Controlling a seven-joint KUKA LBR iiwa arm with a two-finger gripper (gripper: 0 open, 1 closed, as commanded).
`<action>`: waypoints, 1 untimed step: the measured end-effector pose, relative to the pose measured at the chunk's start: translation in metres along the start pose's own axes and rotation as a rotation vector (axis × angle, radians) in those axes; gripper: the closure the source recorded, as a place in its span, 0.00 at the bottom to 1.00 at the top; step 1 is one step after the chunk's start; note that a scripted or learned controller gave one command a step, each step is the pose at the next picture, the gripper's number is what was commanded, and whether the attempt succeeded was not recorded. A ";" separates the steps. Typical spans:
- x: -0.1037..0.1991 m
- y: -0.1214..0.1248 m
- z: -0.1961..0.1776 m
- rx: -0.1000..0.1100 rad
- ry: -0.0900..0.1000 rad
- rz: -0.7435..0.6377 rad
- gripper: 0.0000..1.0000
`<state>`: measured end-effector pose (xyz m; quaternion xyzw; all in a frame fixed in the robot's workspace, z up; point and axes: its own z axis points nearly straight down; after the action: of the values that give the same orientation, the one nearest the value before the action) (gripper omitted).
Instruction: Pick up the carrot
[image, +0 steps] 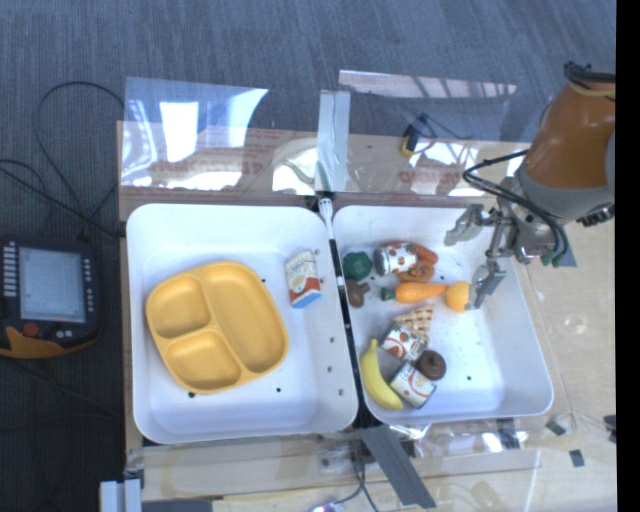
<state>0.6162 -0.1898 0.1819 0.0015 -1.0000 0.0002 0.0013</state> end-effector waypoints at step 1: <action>0.019 0.000 0.085 0.003 -0.010 -0.086 0.00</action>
<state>0.5966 -0.1900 0.0970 0.0446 -0.9990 0.0018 -0.0037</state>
